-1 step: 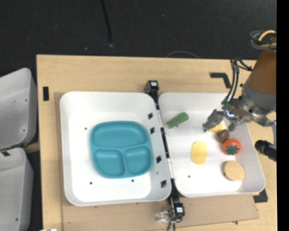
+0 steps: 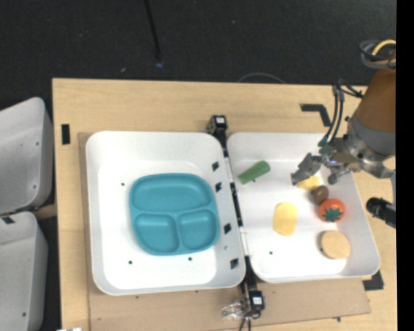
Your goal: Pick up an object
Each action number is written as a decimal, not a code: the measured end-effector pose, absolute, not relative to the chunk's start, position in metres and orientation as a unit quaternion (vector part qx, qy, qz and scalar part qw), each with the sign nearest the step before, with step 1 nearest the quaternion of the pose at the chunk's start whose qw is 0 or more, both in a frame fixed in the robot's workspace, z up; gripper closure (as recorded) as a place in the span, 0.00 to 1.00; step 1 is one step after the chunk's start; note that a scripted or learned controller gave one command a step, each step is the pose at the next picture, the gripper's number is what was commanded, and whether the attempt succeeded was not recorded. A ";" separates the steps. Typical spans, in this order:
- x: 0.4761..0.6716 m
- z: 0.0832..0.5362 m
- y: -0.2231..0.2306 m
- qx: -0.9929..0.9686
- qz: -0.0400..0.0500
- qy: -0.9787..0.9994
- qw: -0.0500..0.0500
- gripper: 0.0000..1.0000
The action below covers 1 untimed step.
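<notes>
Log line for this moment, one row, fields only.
arm: in from right | gripper: over right bin, above yellow piece | grasp: none seen | left bin: blue tray

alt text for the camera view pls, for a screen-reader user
The gripper hangs over the right bin, just above a small yellow piece and a brown item. That bin also holds a green block, a yellow oval, a tomato and a tan disc. The left bin holds a blue divided tray.
</notes>
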<state>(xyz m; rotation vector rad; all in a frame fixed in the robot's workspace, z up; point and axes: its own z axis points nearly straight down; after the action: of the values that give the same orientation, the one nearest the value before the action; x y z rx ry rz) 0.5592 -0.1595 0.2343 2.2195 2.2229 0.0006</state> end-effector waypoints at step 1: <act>0.560 0.191 -0.165 0.708 -0.002 0.706 0.000 0.00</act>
<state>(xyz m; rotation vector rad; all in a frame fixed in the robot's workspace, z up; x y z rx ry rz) 0.5598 -0.1650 0.1914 2.2243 2.2190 -0.0051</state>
